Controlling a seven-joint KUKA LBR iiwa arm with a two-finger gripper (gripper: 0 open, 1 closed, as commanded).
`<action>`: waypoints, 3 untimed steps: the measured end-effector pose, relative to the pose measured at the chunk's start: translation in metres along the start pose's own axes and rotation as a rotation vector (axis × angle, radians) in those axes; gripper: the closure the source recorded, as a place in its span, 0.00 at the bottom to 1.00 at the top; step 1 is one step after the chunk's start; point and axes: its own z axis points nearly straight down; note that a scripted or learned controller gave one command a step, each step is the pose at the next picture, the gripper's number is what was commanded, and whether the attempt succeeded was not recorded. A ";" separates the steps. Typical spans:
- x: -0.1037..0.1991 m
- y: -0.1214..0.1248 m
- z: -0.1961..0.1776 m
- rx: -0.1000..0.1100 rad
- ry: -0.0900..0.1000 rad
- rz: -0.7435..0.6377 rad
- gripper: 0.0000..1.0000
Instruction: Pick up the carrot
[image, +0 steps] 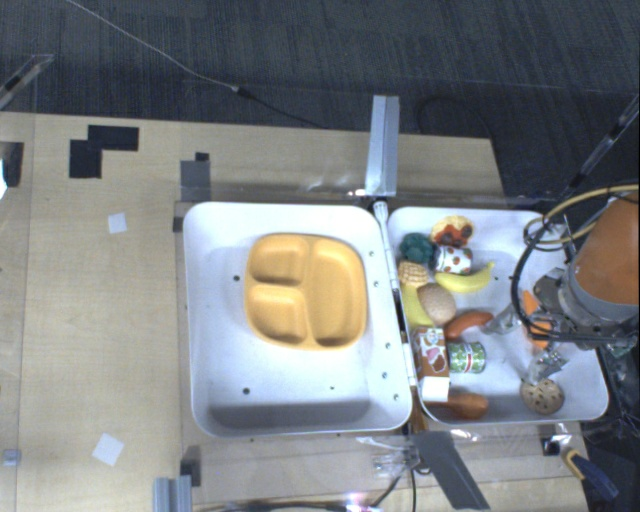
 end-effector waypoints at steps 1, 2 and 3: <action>-0.003 -0.002 -0.014 0.006 -0.007 -0.001 1.00; -0.003 -0.001 -0.013 0.005 -0.007 -0.001 0.00; 0.000 0.000 0.000 -0.001 0.002 0.187 0.00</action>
